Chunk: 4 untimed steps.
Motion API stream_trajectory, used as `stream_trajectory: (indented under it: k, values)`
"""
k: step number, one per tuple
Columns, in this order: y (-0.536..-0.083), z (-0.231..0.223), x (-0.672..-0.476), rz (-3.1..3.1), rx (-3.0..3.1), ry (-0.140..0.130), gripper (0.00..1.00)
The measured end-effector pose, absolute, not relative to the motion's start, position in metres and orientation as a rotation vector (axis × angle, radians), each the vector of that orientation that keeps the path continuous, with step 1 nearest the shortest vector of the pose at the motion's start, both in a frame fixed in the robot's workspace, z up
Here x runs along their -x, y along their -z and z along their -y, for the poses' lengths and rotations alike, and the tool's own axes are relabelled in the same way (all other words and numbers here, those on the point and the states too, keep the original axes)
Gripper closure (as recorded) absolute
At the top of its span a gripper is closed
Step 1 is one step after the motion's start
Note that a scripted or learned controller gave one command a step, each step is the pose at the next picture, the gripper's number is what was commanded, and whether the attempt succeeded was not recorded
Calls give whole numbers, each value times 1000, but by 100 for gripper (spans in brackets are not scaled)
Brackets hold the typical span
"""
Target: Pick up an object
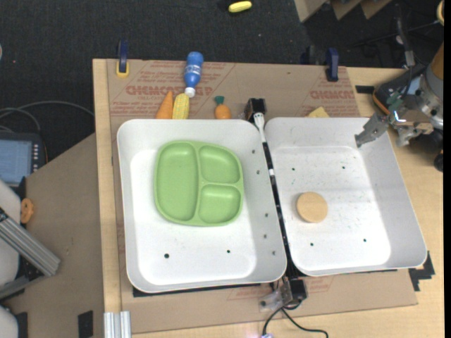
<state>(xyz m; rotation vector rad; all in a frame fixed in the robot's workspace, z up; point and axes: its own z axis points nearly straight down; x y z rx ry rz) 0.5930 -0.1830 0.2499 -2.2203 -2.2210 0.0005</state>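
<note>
Two white bins side by side on a cardboard-covered bench. Left bin [141, 245] holds a green divided plate [199, 183], three compartments, sitting in the upper middle of the bin. Right bin [380, 238] holds one round tan disc [311, 207], cookie-like, lying flat in the lower-left part of that bin, near the seam between the bins. Gripper [371, 133] sits at the upper right corner of the right bin, over its far rim, well apart from the disc, nothing visibly between its fingers; a grey finger-like piece angles down-left toward the bin, but can't tell if the jaws are apart or together from this angle. Arm body enters from the right edge, partly cut off. Behind the left bin on the cardboard: a small bottle with blue cap [192, 70], a corn cob [181, 105] touching an orange carrot-shaped toy [165, 107], and a smaller carrot [222, 108] just right of them. A yellow object [240, 6] lies on the dark floor beyond the bench.
</note>
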Motion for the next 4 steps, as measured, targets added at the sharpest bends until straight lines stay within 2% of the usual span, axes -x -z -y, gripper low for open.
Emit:
stream_trajectory:
  k: [1, 2, 3, 4]
  values:
    - [-148, 148, -577, 2217, 2212, -6, 0]
    - [-81, 97, -519, 2218, 2215, -4, 0]
    - [-95, 100, -523, 2221, 2226, 2, 100]
    - [-191, 33, -584, 2239, 2217, 18, 100]
